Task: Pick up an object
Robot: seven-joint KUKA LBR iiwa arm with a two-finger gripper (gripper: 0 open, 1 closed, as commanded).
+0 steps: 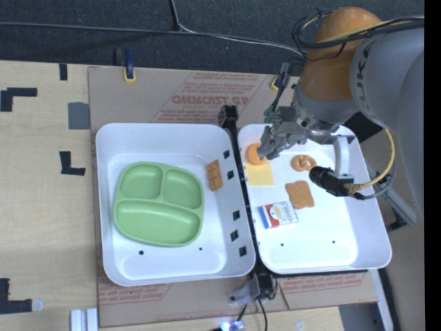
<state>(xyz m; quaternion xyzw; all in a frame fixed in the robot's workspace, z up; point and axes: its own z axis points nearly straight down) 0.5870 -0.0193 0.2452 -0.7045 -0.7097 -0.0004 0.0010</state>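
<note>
A: Starting at the left, what sits on the surface [41, 185]?

B: The left shallow white bin [110, 143] holds a light green plastic plate with three compartments [160, 203], lying flat. Just to the plate's right, near the bin's right wall, lies a small tan waffle-textured cracker piece [215, 175], apart from the plate.

A: And the right shallow white bin [358, 247]?

B: At its upper left sits a small round orange toy [255, 155], touching or just beside a flat pale yellow square like a cheese slice [260, 174]. Below those lies a small white packet with red and blue print [278, 215]. Further right are a flat brown bread-shaped piece [300, 194] and, above it, a small orange-brown lump [302, 163].

A: Where is the hand?

B: The hand [270, 147] is low over the upper left of the right bin, right at the round orange toy. Whether it is released or clenched cannot be told; dark parts overlap there, and nothing is plainly seen between them.

A: So which step is this?

B: It looks like the descent onto the orange toy, the likely target. Next would come closing squarely on it and lifting straight up. The cheese slice lies so close that it may get nudged or dragged along.
</note>
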